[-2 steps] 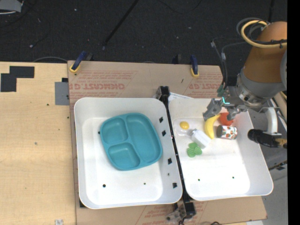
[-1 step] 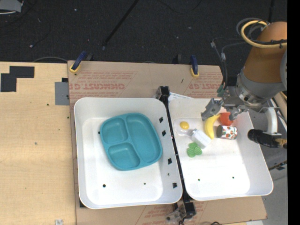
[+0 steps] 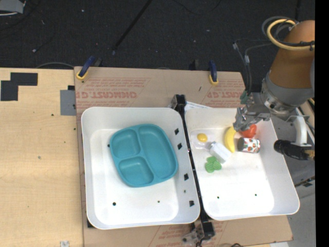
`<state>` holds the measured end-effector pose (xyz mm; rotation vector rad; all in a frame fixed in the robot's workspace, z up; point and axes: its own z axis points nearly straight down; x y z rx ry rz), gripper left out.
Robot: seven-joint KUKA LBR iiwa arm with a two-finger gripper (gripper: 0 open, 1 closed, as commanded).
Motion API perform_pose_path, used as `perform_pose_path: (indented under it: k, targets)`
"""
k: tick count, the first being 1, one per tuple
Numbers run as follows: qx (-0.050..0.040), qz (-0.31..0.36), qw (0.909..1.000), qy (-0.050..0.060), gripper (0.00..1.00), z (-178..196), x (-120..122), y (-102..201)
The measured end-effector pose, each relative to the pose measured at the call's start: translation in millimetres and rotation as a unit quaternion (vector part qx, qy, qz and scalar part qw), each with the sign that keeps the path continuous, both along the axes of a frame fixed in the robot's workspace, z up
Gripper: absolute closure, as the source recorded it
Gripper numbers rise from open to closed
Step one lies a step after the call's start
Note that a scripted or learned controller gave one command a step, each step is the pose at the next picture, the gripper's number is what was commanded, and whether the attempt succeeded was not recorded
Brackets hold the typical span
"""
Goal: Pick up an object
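Your pincer (image 3: 245, 123) sits low over the banana (image 3: 229, 139) and the red-and-white can (image 3: 250, 145) beside it; its opening is unreadable, possibly closing. Nothing is lifted, so grasp and lift remain.

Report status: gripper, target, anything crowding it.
Gripper low over right bin, at the cluster's right end. Nothing seen held. Red-and-white object just below it, banana right alongside. Teal tray alone in left bin.
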<state>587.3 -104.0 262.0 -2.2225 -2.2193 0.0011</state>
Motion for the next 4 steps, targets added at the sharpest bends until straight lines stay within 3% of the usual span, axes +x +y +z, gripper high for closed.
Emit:
perform_pose_path:
  k: [1,2,3,4]
  targets:
    - [0.0001,0.0,1.0,0.0,0.0,0,0,0]
    - [-0.0003,0.009,1.0,-0.002,0.0,52,4,0]
    - [-0.0001,0.009,1.0,0.0,1.0,60,4,-1]
    - [0.0,0.002,1.0,-0.001,1.0,78,33,26]
